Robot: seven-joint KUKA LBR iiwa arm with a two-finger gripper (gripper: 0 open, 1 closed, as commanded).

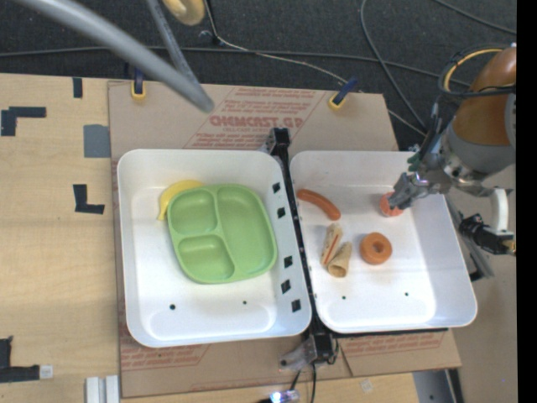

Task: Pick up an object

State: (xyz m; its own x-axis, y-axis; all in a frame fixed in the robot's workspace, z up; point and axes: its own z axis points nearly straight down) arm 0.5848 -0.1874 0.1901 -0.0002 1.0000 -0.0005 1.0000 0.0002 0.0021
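My gripper (401, 195) reaches into the right bin (436, 300) from the right and sits low at the bin's far right side. Its tip is right over a small red-orange object (391, 207), touching or almost touching it; whether the object is gripped is hidden. Also in this bin are a red-brown sausage (319, 202), a tan wrap-shaped toy food (336, 251) and an orange ring (376, 248).
The left bin (143, 300) holds a green divided plate (222, 232) lying partly over a yellow piece (174, 194). A black divider (289, 242) runs between the bins. A grey pole (126, 44) crosses the top left, and cables trail along the back.
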